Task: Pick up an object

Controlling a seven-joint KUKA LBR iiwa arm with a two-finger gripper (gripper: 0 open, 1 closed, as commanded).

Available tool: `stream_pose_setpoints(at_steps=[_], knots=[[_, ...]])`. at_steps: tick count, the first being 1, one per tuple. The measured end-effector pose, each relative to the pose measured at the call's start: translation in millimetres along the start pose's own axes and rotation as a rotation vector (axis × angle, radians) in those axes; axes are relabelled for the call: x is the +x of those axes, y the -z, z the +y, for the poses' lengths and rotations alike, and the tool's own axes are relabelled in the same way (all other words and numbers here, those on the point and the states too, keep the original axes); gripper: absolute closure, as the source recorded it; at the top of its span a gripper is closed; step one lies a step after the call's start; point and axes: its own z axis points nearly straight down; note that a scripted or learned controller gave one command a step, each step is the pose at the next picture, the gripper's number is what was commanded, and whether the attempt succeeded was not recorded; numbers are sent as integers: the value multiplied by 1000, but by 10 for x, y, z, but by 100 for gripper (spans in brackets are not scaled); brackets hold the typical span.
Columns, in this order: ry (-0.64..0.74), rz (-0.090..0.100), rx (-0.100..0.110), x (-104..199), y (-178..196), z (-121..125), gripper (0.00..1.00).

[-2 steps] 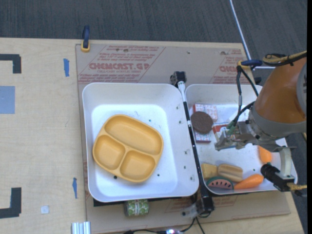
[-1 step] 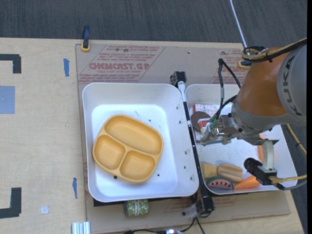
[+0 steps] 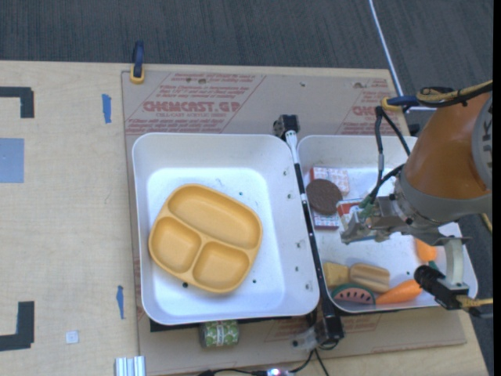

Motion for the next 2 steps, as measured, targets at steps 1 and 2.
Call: stream_pose_setpoints(at_steps=[1,2], knots=[[2,-1,-5,4,105,19,100],[4,-2,-9,6,209,36,100]])
